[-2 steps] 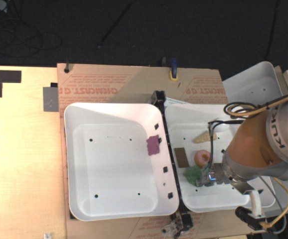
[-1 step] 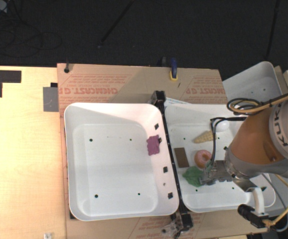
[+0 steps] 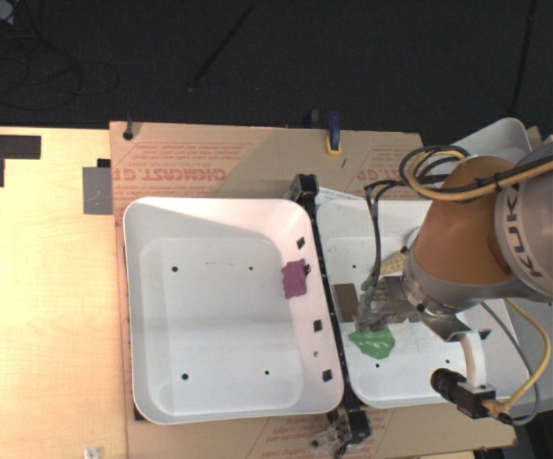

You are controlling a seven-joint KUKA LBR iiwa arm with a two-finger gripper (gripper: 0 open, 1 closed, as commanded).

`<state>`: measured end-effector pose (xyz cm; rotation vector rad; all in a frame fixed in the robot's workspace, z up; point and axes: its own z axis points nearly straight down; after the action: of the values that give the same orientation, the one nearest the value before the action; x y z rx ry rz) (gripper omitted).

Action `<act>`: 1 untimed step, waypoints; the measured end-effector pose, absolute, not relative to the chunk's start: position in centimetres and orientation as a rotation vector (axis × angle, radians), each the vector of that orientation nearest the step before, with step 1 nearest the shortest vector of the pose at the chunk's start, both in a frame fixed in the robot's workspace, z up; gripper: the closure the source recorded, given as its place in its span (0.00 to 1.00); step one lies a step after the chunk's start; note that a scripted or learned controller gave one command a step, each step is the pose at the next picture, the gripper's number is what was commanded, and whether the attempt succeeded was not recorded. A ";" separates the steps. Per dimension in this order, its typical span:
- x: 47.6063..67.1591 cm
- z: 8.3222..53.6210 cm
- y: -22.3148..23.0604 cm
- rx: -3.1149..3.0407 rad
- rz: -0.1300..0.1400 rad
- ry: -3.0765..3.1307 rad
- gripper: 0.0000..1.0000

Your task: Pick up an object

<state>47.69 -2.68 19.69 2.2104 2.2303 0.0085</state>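
Note:
A green crumpled object (image 3: 373, 341) lies in the right bin (image 3: 401, 395), close to its left wall. My gripper (image 3: 380, 304) hangs just above it, under the arm's orange band (image 3: 463, 228). A dark brownish flat piece (image 3: 345, 301) sits just left of the gripper in the same bin. A purple block (image 3: 295, 278) rests against the right wall of the left bin (image 3: 162, 256).
Black clips (image 3: 306, 187) join the two bins along the divider between them. Cables (image 3: 430, 165) loop above the arm. A cardboard sheet (image 3: 219, 165) lies under the bins, with a wooden bench top (image 3: 37, 304) to the left.

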 end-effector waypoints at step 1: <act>47.5 18.7 -6.9 2.227 -0.005 2.220 1.00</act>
<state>47.48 -6.88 18.68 2.2271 2.2201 -0.0053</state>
